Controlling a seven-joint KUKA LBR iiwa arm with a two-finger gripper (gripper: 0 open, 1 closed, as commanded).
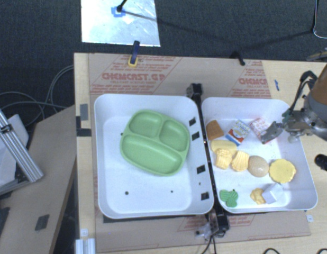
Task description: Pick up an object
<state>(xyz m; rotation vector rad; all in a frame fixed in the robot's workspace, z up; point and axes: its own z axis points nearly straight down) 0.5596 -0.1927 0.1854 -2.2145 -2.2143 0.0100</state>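
Over the right bin's (310,187) far-right rim, the gripper (270,134) hangs with nothing between its fingers; whether they are spread cannot be told. Nothing is lifted yet. Candidate objects (toy foods) lie inside, the red-and-white packet (258,125) nearest the gripper.

Robotics lab: bench (153,70), white bins (108,142), cables (57,81).

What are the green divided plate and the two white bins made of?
The green divided plate looks like matte moulded plastic: one even colour, soft rounded ridges between its three sections. The left bin and right bin seem to be thin formed plastic, smooth and slightly glossy with rounded corners, though painted metal can't be ruled out.
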